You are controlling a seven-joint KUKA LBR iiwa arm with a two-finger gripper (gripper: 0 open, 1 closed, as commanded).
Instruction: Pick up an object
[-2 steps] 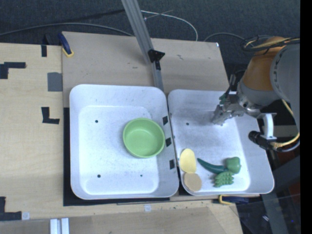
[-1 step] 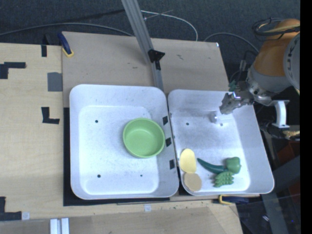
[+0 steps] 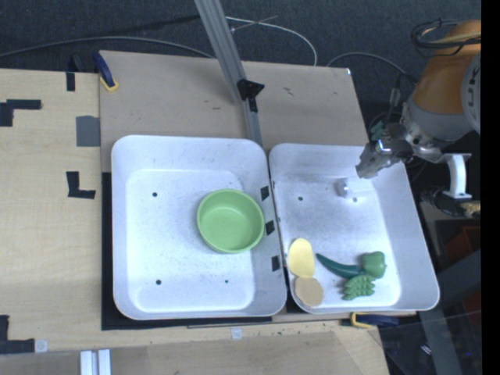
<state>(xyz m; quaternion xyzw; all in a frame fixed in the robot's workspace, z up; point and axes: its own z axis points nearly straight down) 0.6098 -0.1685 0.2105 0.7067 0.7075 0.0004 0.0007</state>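
The right bin (image 3: 391,209) holds a yellow oval piece (image 3: 301,257), a tan round piece (image 3: 309,291), a dark green pepper-like toy (image 3: 351,266) and a light green bumpy toy (image 3: 358,287), all bunched near its front edge. A green bowl (image 3: 230,220) stands in the left bin (image 3: 148,209). My gripper (image 3: 370,165) hangs over the right bin's far right corner, well behind the toys and apart from them. Nothing shows between its fingers.
A grey pole (image 3: 223,49) slants across the bench behind the bins, ending at a black clamp (image 3: 250,90). Cables lie on the dark floor beyond. The arm's orange band (image 3: 445,84) sits right of the bin.
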